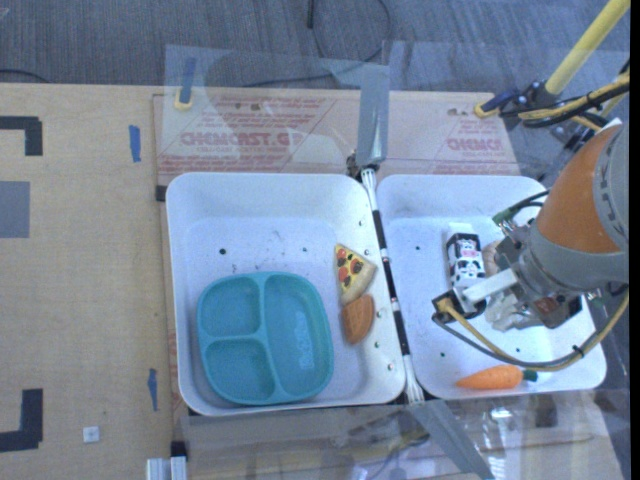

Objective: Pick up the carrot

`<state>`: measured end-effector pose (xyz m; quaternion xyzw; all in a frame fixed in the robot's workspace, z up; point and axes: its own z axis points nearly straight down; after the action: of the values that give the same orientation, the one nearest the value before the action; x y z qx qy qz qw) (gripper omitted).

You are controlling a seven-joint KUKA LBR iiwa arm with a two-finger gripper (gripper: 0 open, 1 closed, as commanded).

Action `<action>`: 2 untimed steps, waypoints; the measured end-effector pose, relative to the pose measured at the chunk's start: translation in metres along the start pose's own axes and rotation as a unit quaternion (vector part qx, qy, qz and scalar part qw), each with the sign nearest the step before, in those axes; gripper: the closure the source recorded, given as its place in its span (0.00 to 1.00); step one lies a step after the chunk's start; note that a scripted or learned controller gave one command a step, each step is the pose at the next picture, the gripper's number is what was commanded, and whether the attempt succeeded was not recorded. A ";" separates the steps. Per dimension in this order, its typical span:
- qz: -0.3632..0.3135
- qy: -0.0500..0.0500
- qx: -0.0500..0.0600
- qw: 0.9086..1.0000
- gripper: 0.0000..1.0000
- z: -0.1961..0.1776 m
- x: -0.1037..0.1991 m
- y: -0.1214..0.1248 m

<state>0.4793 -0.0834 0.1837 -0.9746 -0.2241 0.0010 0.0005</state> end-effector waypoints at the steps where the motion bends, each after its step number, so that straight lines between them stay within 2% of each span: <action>1: 0.125 -0.001 0.002 0.992 1.00 0.053 -0.019 0.037; 2: 0.073 0.003 -0.001 0.997 1.00 0.095 -0.005 0.012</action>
<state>0.4799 -0.0958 0.0885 -0.9883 -0.1522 -0.0017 -0.0001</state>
